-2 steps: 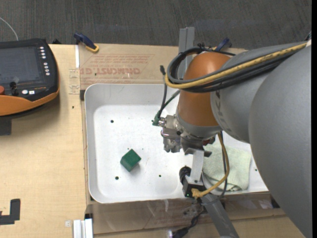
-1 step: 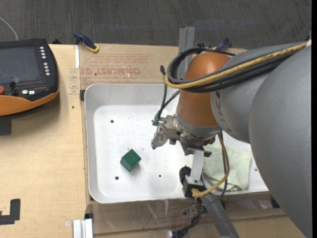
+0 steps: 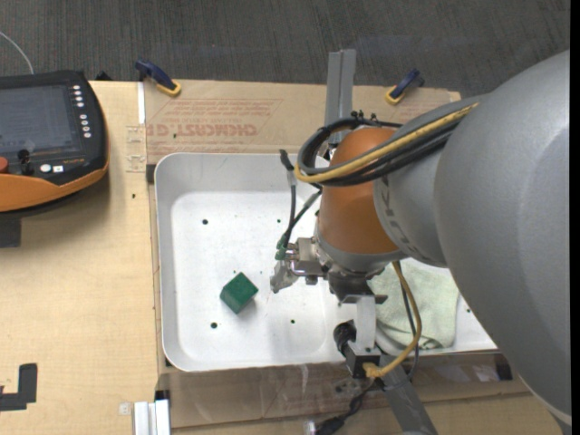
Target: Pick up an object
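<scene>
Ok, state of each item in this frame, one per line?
green block: resting on the left bin's floor, free of the gripper
gripper: low over the bin, right of the block
pale cloth: crumpled in the right bin
left bin: holds the block

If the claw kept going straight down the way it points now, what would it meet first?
Probably the bare white floor of the left bin. The claw hangs just right of the green block, apparently apart from it, though height is hard to judge from this slanted view.
</scene>
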You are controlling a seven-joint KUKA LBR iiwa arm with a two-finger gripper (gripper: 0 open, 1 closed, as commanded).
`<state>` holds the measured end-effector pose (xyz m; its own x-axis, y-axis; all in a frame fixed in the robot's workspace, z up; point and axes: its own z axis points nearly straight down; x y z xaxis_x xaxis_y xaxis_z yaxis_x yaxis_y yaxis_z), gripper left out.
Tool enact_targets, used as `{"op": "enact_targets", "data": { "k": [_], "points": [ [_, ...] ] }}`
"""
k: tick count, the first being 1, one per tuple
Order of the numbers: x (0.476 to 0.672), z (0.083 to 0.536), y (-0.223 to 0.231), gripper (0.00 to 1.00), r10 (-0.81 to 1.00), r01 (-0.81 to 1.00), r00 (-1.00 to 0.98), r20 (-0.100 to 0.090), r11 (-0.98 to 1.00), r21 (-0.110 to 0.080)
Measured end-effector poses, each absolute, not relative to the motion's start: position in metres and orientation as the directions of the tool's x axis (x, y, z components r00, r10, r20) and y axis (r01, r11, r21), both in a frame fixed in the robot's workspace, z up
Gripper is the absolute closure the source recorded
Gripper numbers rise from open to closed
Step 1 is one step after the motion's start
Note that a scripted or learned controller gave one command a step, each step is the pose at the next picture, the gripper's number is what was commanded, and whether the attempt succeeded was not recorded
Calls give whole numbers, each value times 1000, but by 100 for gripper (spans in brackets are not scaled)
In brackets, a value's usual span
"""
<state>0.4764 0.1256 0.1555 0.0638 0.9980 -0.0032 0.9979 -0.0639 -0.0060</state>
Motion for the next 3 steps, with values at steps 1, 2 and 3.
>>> {"op": "enact_targets", "data": {
  "k": [1,2,3],
  "points": [
    [478,227,159,0,992,992,-123,-2,123,-2],
    [478,269,143,0,902,902,-431,-2,431,0],
    [478,255,179,0,599,599,-801,0,801,-2]
  ]
}}
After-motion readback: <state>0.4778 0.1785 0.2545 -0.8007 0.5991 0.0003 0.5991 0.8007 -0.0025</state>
